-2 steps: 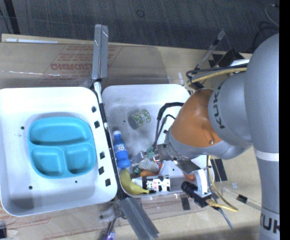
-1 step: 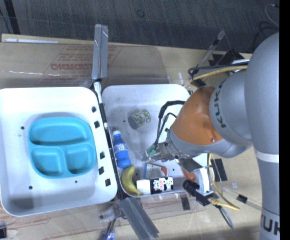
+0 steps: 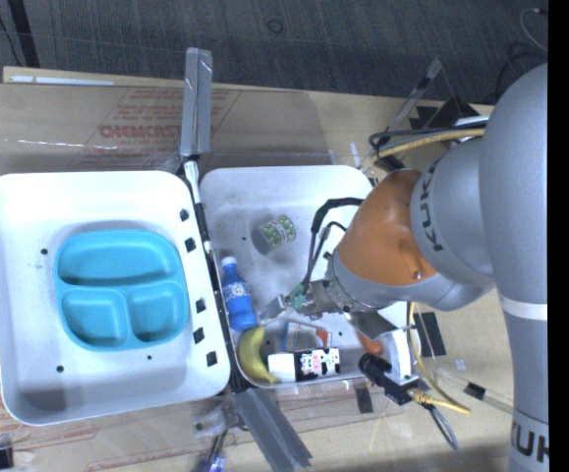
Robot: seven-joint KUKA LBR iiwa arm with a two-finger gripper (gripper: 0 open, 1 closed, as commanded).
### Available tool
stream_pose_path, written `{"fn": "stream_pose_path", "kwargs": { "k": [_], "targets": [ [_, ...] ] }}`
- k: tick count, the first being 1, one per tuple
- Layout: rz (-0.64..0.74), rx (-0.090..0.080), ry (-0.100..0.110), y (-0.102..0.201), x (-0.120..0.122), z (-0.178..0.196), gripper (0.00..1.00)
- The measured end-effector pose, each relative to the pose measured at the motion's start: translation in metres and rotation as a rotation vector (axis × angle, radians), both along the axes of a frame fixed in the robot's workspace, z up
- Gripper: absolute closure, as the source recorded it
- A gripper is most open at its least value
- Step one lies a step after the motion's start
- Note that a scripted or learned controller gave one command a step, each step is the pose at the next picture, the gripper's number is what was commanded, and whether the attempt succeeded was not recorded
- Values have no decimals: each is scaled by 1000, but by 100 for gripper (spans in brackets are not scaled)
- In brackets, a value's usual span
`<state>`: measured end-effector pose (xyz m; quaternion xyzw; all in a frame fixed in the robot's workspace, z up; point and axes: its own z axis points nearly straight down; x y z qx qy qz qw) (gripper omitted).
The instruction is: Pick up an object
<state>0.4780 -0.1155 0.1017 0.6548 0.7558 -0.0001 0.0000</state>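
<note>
The arm's tool [image 3: 304, 303] is low in the right bin [image 3: 227, 193]; its grip cannot be made out. Just left of it lies a blue bottle [image 3: 236, 298], with a banana [image 3: 252, 355] and a white box [image 3: 305, 364] just below. The left bin [image 3: 9, 264] holds a blue tray [image 3: 122, 285].

Blue divided tray [image 3: 122, 283] in left bin [image 3: 9, 264]
</note>
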Motion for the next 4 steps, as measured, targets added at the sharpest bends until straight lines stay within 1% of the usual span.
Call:
{"fn": "stream_pose_path", "kwargs": {
  "k": [1, 2, 3, 4],
  "targets": [
    [35, 2, 3, 12, 62, 2, 0],
    [-48, 1, 3, -2, 126, -10, 0],
    [-39, 2, 5, 0, 126, 0, 100],
    [40, 1, 1, 59, 148, 91, 100]
  ]
}}
